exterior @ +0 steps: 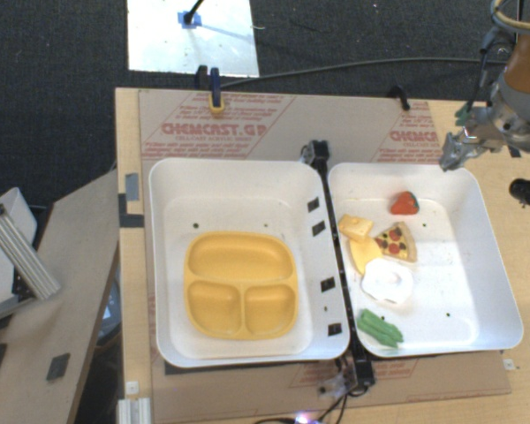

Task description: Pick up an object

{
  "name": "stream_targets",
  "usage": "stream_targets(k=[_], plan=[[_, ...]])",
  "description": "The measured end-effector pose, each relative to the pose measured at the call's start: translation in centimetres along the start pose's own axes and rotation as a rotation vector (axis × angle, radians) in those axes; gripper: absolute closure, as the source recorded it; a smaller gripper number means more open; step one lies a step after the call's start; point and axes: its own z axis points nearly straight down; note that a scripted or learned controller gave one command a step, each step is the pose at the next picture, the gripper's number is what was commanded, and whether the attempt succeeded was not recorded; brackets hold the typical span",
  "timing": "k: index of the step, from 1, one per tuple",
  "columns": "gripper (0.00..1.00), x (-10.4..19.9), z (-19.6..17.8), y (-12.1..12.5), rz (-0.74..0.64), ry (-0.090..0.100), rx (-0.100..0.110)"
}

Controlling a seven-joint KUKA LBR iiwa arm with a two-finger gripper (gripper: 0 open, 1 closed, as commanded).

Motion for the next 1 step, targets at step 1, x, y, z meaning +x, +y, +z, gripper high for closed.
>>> stream_targets(k=[1], plan=[[1.0,-0.02,-4.5,0.13,0.0,0.001,0.002]])
